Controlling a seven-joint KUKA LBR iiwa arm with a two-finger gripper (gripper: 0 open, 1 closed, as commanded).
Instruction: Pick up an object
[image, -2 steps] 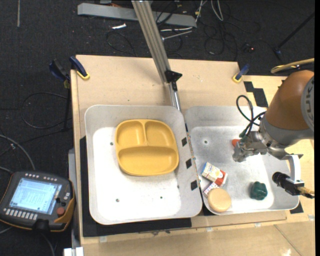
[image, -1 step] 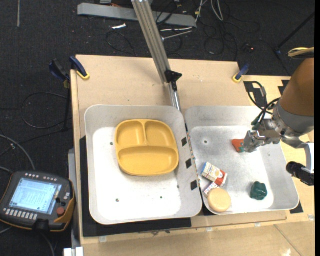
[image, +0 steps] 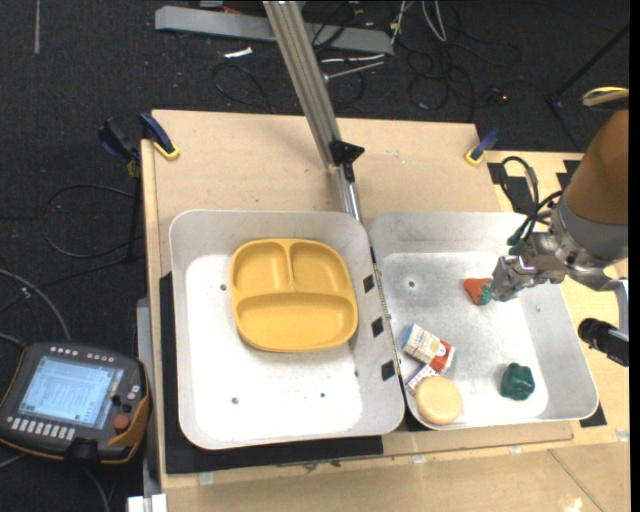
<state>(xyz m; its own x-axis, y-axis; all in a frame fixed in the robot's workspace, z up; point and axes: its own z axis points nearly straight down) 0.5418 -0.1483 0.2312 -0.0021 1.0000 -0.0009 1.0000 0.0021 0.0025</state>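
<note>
Left bin: we see a shallow white tray with rounded corners and a matte, faintly speckled floor marked by a few small dark dots.
Divided plate: a smooth yellow plastic plate, squarish with rounded corners, moulded into three compartments; it lies flat toward 12 o'clock of the left bin's centre.
Right bin: the same white tray shape; its left rim meets the left bin's rim, where small black marks run along the seam.
Gripper: grey metal, at the end of the arm that comes in from 3 o'clock; its tip sits low over the right bin, toward 12 o'clock of that bin's centre.
Red object: small, smooth and orange-red with a green bit at its end, touching the gripper tip on its 9 o'clock side; we cannot make out its full shape.
Fingers: we cannot tell whether they are apart or together, nor whether the red object lies between them.
Carton: a small boxy white-and-red package, tilted, at 8 o'clock of the gripper.
Yellow disc: a pale, round, smooth puck just at 6 o'clock of the carton, on the bin's near rim.
Green object: dark, lumpy and glossy, at 5 o'clock of the gripper, well apart from it.
Arm: the orange band is cut off at the right.
</note>
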